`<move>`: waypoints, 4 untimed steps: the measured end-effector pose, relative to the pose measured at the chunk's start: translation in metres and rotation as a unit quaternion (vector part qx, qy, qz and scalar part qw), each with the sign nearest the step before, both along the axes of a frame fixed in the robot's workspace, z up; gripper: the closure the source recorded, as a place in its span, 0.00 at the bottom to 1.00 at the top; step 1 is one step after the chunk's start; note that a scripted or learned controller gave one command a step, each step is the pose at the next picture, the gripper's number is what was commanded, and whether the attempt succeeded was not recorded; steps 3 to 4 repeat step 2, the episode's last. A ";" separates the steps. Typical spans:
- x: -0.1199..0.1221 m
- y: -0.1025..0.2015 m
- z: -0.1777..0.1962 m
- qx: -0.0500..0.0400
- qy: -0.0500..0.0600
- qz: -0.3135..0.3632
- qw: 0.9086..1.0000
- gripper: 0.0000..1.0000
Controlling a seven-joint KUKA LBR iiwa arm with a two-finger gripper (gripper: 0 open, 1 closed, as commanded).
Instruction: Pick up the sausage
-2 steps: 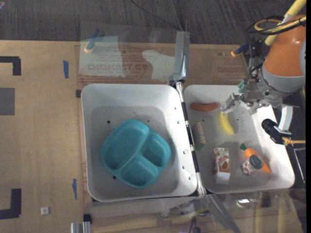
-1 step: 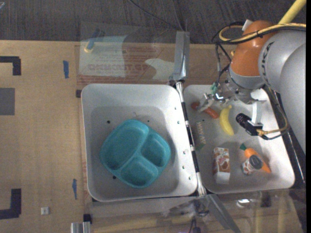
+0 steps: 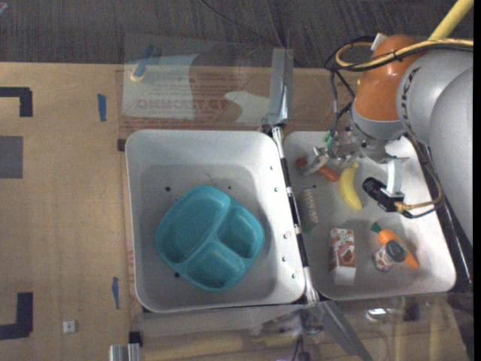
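A small carton (image 3: 342, 253) and a carrot (image 3: 397, 249) lay nearest in the right bin (image 3: 443, 277), a curved yellow banana (image 3: 349, 188) beyond. Farther back, the small reddish sausage (image 3: 328, 174) lay just beside the fingers (image 3: 323, 156); whether they were clenched, I cannot tell.

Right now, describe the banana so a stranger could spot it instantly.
Look in the white bin on the view's right, toward its top edge. The banana lies just below the pincer. It is the only yellow, curved thing in that bin.
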State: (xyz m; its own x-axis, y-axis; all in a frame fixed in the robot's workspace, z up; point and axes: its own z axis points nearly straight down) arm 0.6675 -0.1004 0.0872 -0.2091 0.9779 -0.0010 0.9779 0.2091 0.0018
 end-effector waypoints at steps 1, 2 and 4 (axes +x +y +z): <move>-0.001 -0.001 0.010 0.001 0.003 0.000 1.000 1.00; 0.001 0.058 0.100 0.000 -0.002 0.073 0.997 1.00; 0.001 0.058 0.100 0.000 -0.002 0.073 0.997 1.00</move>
